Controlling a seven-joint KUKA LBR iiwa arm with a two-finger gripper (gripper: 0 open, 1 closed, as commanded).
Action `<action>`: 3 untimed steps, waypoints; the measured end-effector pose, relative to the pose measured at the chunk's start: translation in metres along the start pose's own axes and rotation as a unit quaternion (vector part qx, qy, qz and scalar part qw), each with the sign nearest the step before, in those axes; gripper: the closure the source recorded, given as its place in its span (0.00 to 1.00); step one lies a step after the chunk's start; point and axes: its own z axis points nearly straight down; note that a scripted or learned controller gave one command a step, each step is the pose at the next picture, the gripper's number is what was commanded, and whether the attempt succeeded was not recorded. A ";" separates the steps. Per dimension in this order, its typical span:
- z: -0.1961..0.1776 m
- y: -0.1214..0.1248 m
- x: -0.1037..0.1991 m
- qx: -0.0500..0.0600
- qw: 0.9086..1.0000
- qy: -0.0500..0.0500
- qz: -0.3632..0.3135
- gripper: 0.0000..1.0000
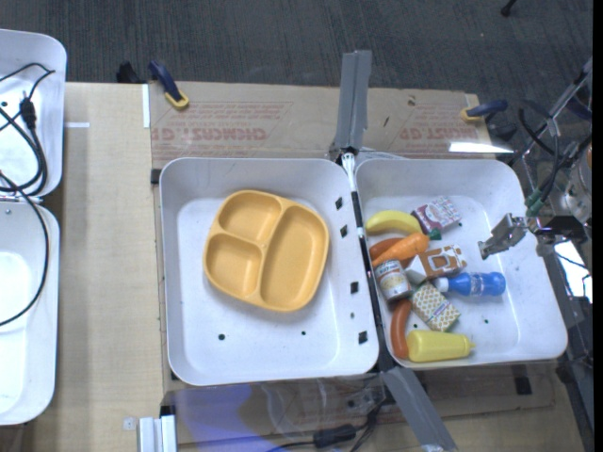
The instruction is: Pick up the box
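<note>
From above, the gripper (497, 236) hangs over the right side of the right bin (528, 347), with nothing between its fingers; how wide they stand, I cannot tell. The box (436, 215) lies in this bin near the back, just beside the banana (393, 222). The yellow plate (268, 250) sits in the left bin (188, 347).
</note>
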 end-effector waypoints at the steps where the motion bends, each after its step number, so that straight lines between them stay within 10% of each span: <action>1: 0.137 0.012 -0.049 0.000 0.997 0.001 -0.071 0.00; 2: 0.190 -0.008 -0.062 -0.001 0.964 0.001 -0.265 0.00; 3: 0.189 0.005 -0.027 -0.001 0.999 0.000 -0.052 0.00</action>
